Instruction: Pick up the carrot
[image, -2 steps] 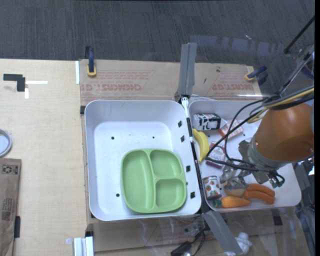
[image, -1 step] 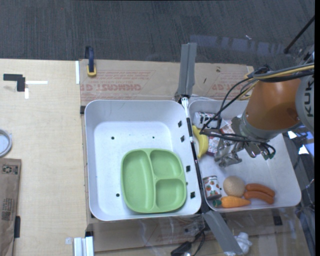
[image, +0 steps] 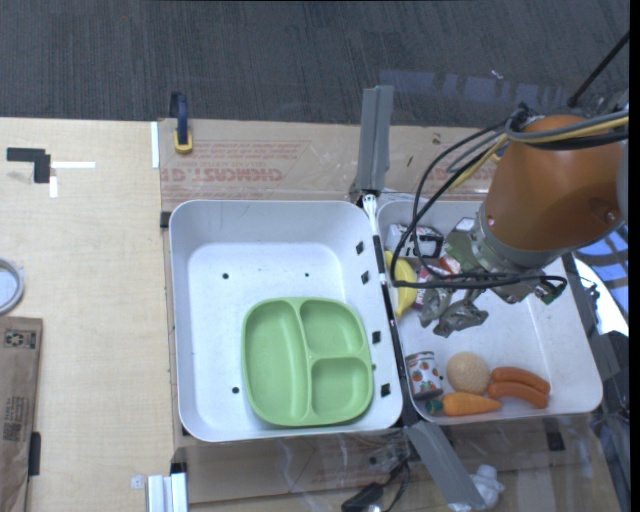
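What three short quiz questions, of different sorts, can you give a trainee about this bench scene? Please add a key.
1. True or false: the carrot lies in the same bin as the green divided plate.
2. Which item touches the front wall of the right bin? A) carrot B) yellow item C) green divided plate
3. Fill in: the beige round item lies between the small printed can and the two ____.

Key
1. False: the carrot is in the right bin, the plate in the left bin.
2. A
3. sausages

The pincer hangs above the right bin.
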